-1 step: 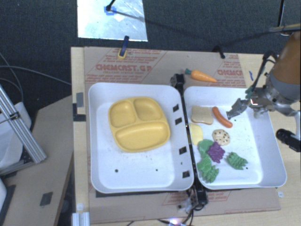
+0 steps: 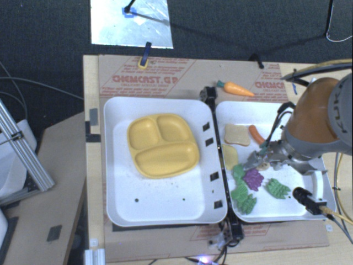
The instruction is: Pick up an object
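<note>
My hand [image 2: 258,160] hangs low in the right-hand bin [image 2: 309,214], and from this slanted view I cannot tell how it is set or whether anything is in it. The toy food is crowded around it, so I take the purple grape cluster [image 2: 253,178] as my landmark. It lies just below my hand, maybe touching it. A green leafy piece [image 2: 237,173] lies to its left, a second green piece [image 2: 243,197] below that, and a third [image 2: 277,189] to its right. Above the grapes sit a slice of toast [image 2: 237,135] and a small orange sausage [image 2: 256,134]; a pale yellow piece [image 2: 230,156] lies up and to the left.

The grapes look like my nearest target. To do this well I would centre over the cluster — not over the seam between it and the left green piece — then come straight down and lift vertically. The cluster is lumpy, so I expect an off-centre squeeze could slip.

The yellow divided plate [image 2: 162,145] sits well to the left in the other bin [image 2: 118,203], out of my way.
</note>
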